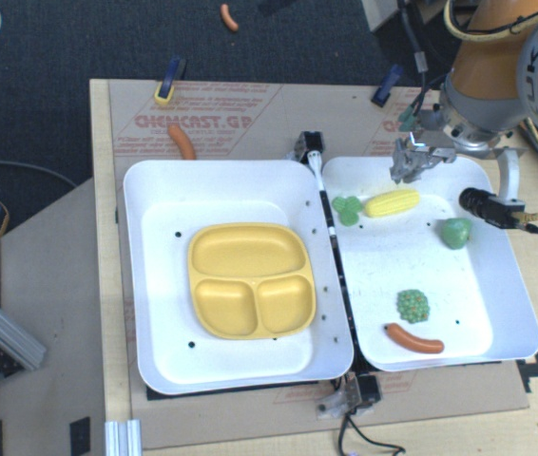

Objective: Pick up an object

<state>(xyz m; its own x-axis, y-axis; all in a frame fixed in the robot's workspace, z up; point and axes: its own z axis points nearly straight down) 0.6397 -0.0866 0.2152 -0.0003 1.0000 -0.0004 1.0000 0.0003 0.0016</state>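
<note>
End effector (410, 166), finger state indiscernible, hangs over the right bin's (507, 297) far edge; the corn cob (392, 202) lies just below it, probably the intended pick, sausage (414, 339) well beyond.

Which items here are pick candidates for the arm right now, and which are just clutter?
In play, right bin:
- corn cob, just below the gripper
- green piece beside the corn
- green piece near the right wall
- broccoli floret
- sausage

Lying about:
- yellow divided tray in the left bin
- sausage on the cardboard
- sausage on the floor
</note>
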